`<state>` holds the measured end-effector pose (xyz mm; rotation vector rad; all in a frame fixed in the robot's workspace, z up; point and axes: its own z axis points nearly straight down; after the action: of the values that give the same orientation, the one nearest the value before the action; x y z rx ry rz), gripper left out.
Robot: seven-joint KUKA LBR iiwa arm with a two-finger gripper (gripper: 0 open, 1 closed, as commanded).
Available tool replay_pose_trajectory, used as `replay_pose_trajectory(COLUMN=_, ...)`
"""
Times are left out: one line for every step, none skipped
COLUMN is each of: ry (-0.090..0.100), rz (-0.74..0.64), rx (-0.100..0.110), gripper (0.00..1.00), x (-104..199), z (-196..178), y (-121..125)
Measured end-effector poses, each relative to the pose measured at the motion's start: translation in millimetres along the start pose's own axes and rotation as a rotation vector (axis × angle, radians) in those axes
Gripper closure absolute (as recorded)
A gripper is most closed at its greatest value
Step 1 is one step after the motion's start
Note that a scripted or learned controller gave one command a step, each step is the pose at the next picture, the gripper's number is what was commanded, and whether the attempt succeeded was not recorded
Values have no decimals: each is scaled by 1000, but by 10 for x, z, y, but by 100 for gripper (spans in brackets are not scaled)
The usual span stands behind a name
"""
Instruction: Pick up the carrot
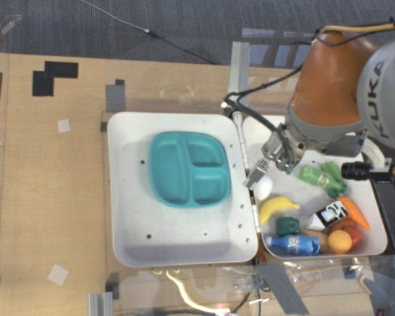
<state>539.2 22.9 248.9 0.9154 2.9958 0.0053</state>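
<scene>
Claw [259,174] of mine hangs over the right bin's left edge; I can't tell if it's clenched.
Carrot [354,212] looks light, stiff, smooth; I'd pinch mid-length across it.

The gripper [266,166] hangs low over the right bin [380,242], close to its left wall, just above a white egg-shaped item [263,189]. Whether the fingers are parted is hard to judge from this angle. The carrot [355,213] lies well apart at the bin's right side, beside a black-and-white block [332,213] and an orange [340,241]. A banana [277,207] sits nearby. In the left bin [128,242], a teal divided plate [188,168].
</scene>
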Motion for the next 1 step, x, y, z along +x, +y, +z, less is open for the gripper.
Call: replay_pose_trajectory(ry=0, rz=0, rx=0, gripper=0, x=0, z=0, y=0)
